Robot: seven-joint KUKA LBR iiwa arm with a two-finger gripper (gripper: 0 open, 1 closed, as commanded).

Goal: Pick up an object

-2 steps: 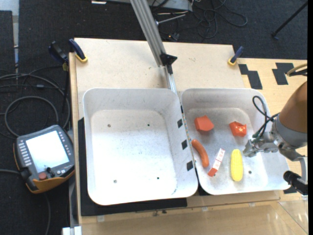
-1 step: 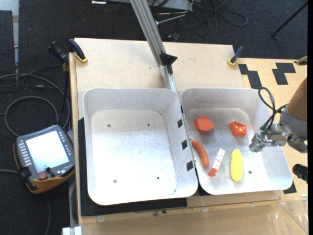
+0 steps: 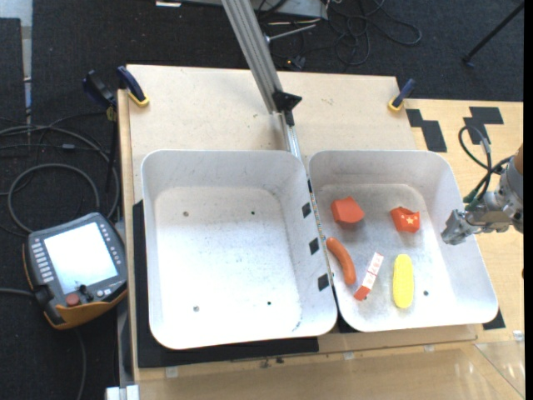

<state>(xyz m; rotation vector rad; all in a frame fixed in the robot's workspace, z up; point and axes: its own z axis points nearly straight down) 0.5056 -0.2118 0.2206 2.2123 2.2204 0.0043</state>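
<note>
At the right rim of the right bin [image 3: 466,192], the gripper [image 3: 457,228] hangs with nothing visibly caught in it, and whether its jaws are spread or closed cannot be told at this size. No object has been picked up yet: inside that bin lie an orange block [image 3: 348,211], a red piece [image 3: 405,219], a sausage-shaped toy [image 3: 341,259], a small red-and-white pack [image 3: 369,275] and a yellow piece [image 3: 403,280]. The arm reaches in low from beyond that rim, so I judge the whole grasp and lift are still ahead.
</note>
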